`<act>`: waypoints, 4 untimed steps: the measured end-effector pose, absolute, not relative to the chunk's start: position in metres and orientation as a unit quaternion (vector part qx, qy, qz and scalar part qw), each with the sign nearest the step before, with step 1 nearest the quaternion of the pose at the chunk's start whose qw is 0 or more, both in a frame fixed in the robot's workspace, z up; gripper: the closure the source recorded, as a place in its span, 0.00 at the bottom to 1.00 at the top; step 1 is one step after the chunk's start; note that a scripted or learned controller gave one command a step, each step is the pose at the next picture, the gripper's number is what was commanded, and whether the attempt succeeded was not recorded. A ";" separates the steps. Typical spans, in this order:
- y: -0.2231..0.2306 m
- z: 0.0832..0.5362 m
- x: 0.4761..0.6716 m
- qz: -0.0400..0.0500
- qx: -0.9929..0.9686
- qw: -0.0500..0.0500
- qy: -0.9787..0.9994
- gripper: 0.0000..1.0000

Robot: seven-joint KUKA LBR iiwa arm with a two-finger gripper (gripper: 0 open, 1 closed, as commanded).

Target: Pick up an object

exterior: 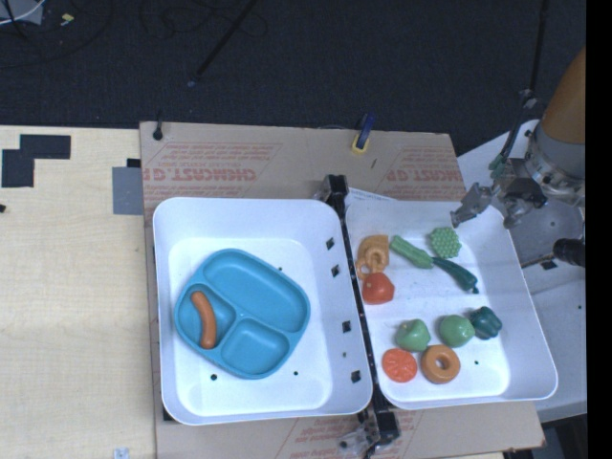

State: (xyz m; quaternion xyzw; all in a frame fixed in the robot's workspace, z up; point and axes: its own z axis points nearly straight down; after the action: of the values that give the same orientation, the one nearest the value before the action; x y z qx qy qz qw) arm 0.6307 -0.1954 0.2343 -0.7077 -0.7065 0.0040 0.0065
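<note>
Above the right bin's (535, 352) far corner I see the fingers (490, 204) spread open, holding nothing. Broccoli (444, 242) lies just below them; tomato (378, 288) and donut (441, 363) sit farther off.

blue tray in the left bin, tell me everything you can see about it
The blue tray is a light blue divided plate with rounded corners that looks like smooth plastic. Raised ridges split it into three compartments: a large one along the upper right, a narrow one on the left, and a smaller one at the lower right. It lies flat and turned at an angle on the floor of the left bin, roughly central, apart from the walls. An orange sausage-shaped toy lies in the narrow left compartment.
</note>
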 end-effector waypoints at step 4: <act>-0.188 0.090 0.644 -0.001 -0.705 0.000 -0.710 0.00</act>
State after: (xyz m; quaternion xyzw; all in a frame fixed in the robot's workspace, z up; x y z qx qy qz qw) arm 0.6443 -0.1884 0.0900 -0.7047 -0.7095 -0.0007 -0.0002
